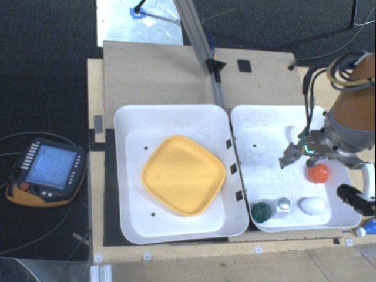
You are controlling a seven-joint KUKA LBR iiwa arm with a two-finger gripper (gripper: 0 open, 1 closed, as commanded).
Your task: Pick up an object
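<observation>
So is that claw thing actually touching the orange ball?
Cannot tell. In the camera view the gripper sits just left of the orange ball in the right bin, but the slanted angle hides any gap or contact.

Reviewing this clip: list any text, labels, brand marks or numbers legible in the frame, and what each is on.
No text can be read anywhere in this view.
Handheld control pendant left of the bench: its blue screen is lit, but the contents are too small and blurred to read.
Yellow plate, orange ball, white egg-shaped object, green object, both white bins: no visible markings.
</observation>
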